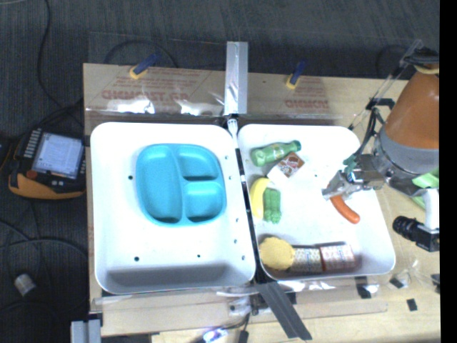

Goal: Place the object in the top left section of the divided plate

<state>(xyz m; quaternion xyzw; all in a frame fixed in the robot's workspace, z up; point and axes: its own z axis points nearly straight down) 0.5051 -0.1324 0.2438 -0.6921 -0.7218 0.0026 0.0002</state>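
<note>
Left of the bench, on the dark floor, lies a handheld control pendant (51,161) with a lit screen. The left bin (114,259) holds one item: a blue divided plate (180,183), lying flat near the bin's centre. It has one long section on its left and two smaller sections on its right. All three sections are bare.

A metal bar (236,77) stands at the far end of the divider between the two bins. Two yellow-and-blue clamps (143,66) (295,76) sit on the board at the back.

The right bin (371,252) holds the loose items. Along its left side: a green bottle (274,152) at the back, a small brown-and-white packet (288,166) just beside it, a yellow banana-like piece (258,195) touching a green block (273,204), and a round yellow item (275,253) at the front. A brown wrapped package (323,258) lies along the front wall, next to the round item.

Further right, an orange carrot-like object (346,210) lies on the bin floor. The gripper (341,188) sits directly above its upper end. Whether the fingers are closed on the object or apart cannot be determined from this view. The grey arm with orange band (421,109) enters from the right.
</note>
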